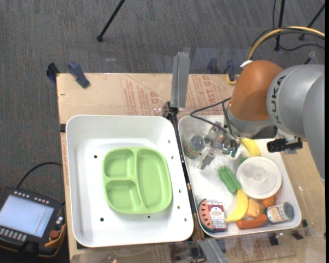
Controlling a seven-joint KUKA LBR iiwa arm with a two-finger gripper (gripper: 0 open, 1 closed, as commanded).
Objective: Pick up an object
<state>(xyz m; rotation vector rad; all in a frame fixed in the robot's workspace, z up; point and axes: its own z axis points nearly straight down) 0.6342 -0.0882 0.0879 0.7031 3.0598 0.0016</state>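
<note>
My gripper [218,154] hangs low over the back left part of the right bin [294,201], open, with nothing between its fingers. One finger [206,160] points down to the left, just right of a small round can [196,144]. Close in front of the gripper lies a bunch of green beans [228,179]. A white lidded bowl [259,177] sits to the right of the beans. A yellow banana [251,146] lies beside the wrist.
The left bin [82,147] holds a green divided tray [137,179]. At the front of the right bin lie a second banana [239,206], a watermelon-print box [212,215], an orange sausage shape [252,222] and a small jar [278,212]. A grey post [180,84] stands between the bins.
</note>
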